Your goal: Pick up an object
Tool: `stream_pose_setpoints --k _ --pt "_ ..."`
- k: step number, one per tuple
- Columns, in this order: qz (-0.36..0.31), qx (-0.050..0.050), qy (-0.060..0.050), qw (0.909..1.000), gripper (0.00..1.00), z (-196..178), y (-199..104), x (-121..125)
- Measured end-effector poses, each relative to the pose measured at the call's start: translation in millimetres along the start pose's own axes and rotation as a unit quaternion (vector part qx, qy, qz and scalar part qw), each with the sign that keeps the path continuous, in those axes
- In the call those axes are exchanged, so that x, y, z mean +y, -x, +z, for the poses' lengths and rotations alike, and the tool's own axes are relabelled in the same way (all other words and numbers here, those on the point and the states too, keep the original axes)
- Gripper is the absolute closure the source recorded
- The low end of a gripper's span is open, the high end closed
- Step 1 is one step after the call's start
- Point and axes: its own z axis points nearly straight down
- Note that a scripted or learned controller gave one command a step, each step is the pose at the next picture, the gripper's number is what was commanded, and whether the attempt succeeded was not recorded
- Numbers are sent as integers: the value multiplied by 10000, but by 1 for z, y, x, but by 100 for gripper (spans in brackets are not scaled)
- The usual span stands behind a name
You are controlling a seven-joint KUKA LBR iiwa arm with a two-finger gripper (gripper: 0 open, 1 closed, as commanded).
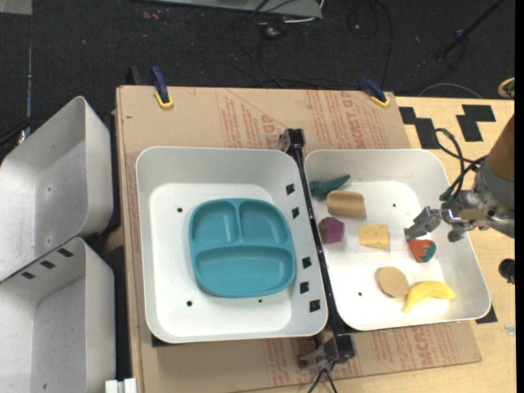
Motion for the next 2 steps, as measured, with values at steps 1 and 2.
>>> stream_pose_setpoints --k 1,2 --pt "-18 -15 59 10000 0 -6 0 3" --pt "-16 -8 40 10000 0 40 -5 10"
